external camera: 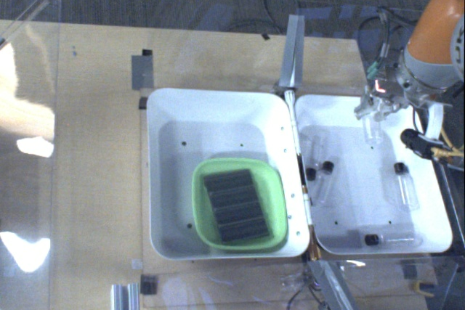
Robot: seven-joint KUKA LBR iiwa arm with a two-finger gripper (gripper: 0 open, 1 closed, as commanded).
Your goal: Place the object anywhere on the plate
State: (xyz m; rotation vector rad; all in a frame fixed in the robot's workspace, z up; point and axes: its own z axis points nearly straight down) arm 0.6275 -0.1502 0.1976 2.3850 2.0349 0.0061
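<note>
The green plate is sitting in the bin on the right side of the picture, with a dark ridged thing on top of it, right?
Not quite. The camera view shows the green plate in the left bin, not the right one. The rest is right: a dark ridged thing lies on top of it. The right bin is the one below the gripper.

I count two white bins: one at frame centre (156, 178), one at the right (436, 229). One green plate (197, 192) carries one dark ridged block (234, 205). Several clear, black-capped tubes (405, 189) lie right; number unclear.
</note>
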